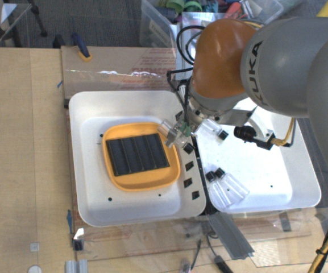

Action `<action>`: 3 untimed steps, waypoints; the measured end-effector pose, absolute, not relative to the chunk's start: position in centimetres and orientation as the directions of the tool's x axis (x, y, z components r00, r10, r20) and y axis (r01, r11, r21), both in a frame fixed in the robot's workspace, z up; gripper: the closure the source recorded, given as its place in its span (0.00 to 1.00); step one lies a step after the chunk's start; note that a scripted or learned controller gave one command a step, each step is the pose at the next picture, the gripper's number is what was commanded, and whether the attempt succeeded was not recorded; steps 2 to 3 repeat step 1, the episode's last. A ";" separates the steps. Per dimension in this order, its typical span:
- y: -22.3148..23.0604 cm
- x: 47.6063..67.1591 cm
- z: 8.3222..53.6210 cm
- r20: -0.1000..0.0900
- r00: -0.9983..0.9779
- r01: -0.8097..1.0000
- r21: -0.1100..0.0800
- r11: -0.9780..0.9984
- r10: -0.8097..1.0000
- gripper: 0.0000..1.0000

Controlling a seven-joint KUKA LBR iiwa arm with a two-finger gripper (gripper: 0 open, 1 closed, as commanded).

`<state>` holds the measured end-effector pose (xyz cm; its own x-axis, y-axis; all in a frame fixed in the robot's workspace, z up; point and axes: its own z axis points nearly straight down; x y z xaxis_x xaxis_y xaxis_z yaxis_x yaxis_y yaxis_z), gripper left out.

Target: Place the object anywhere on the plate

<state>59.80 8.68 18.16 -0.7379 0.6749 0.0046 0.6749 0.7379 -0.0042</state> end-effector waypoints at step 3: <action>8.6 59.8 18.2 0.004 -0.737 0.675 -0.004 0.737 0.675 0.00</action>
